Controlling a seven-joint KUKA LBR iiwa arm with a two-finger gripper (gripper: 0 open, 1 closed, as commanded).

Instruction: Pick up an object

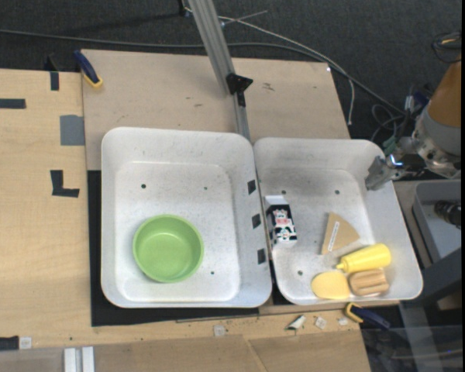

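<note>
Gripper (378,170) over right bin (310,157) far-right rim, carries nothing; grip state unclear. Yellow toy (364,258), tan wedge (339,233) inside bin, ungrasped.

**Open floor upslope of the tan wedge**

Bare right bin (310,169) floor behind the tan wedge (339,234), toward the far rim. Crowded near corner just in front of the wedge: yellow cylinder (365,257), yellow disc (330,285), tan block (369,283), touching. Small black-and-white carton (281,225) left of the wedge, against the wall.
</note>
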